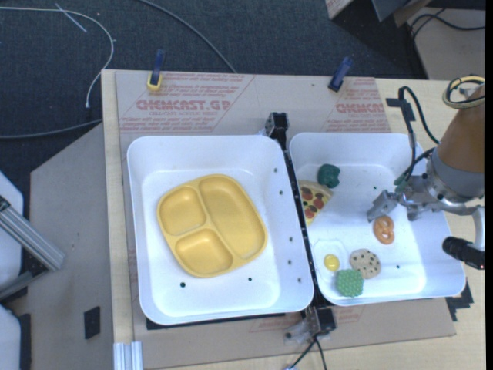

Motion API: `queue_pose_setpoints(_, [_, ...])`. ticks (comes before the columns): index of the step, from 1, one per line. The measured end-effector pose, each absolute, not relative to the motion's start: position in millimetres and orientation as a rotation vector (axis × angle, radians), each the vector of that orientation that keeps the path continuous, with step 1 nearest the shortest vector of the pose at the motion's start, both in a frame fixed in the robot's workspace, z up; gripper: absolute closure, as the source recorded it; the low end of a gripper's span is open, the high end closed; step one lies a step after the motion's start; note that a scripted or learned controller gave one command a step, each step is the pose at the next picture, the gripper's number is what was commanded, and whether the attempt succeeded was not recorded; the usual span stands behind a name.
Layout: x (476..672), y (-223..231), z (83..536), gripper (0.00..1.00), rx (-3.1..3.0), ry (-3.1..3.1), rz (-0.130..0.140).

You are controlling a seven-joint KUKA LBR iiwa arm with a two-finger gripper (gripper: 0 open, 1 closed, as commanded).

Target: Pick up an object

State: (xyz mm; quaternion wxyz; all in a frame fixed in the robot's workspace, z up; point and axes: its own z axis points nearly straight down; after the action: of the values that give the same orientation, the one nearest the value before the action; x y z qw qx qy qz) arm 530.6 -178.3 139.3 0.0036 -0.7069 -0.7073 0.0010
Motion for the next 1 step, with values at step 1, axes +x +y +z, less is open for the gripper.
queue_pose_setpoints(1, [530.2,-177.4,86.9,0.00,-2.217,-2.217,0.002])
